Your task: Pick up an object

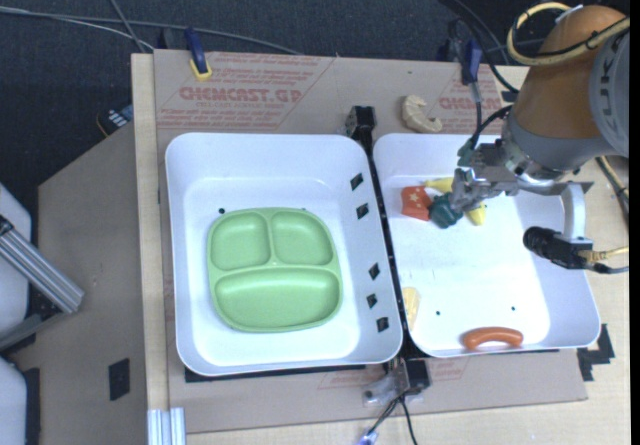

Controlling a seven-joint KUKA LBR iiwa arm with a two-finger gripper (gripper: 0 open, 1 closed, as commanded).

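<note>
The pincer (462,201) is low in the right bin (560,318), above a small teal piece (444,216) beside a red piece (416,201). Whether it is apart I cannot tell. The step seems grasping; next it must close and lift.

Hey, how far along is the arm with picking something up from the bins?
Done: the gripper is down in the right bin among the small toys. In hand: it sits at the dark green toy; a grasp isn't discernible. Left: lifting. The red piece and orange sausage lie untouched.
</note>
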